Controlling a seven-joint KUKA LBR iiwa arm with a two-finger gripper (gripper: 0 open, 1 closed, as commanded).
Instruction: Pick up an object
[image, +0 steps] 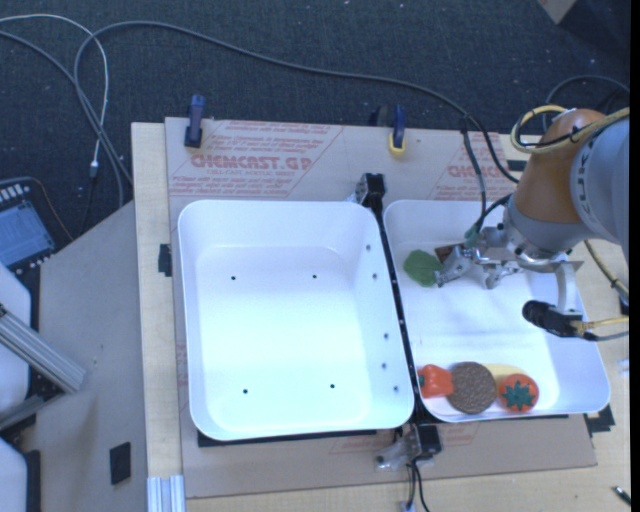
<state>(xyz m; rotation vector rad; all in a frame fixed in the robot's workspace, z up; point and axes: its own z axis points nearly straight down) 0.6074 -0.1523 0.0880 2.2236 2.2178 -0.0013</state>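
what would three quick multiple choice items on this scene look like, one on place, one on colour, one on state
1. Where does the brown round object lie?
A. near edge of the right bin
B. middle of the left bin
C. on the bench outside both bins

2. What colour is the object just left of the gripper?
A. blue
B. green
C. yellow

3. How does the arm stand?
A. raised far above the left bin
B. parked off the bench
C. reaching low into the right bin

Answers:
1 A: it sits at the near wall of the right bin, between a red-orange object and a red object with a green top.
2 B: the lump by the bin divider is plainly green.
3 C: the gripper is down over the right bin's floor, beside the green object.
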